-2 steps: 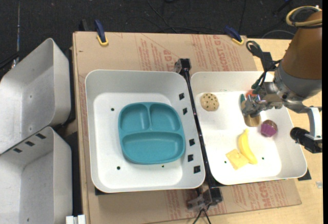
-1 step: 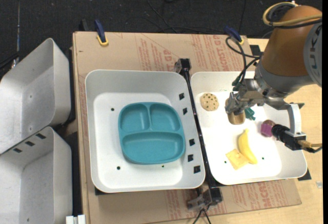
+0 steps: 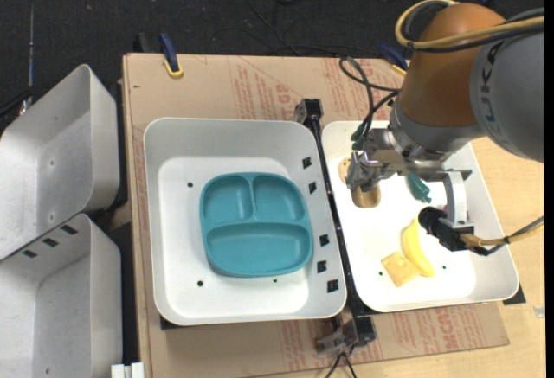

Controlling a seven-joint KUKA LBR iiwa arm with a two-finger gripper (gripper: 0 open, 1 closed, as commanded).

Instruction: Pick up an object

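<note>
My gripper point(image 3: 367, 176) hangs low over the upper left part of the right bin point(image 3: 493, 285). Right under it sits a small brown object point(image 3: 366, 195), partly covered by the gripper. A yellow banana-shaped piece point(image 3: 419, 252) and a yellow wedge point(image 3: 397, 269) lie near that bin's front. A thin teal object point(image 3: 420, 189) pokes out from under the arm's wrist point(image 3: 433, 99).
The left bin point(image 3: 164, 195) holds a teal divided plate point(image 3: 256, 224). A black divider with clips point(image 3: 327, 221) runs between the two bins. Grey bins point(image 3: 52, 169) stand off the bench at the left. A black fitting with a cable point(image 3: 441, 229) hangs over the right bin.
</note>
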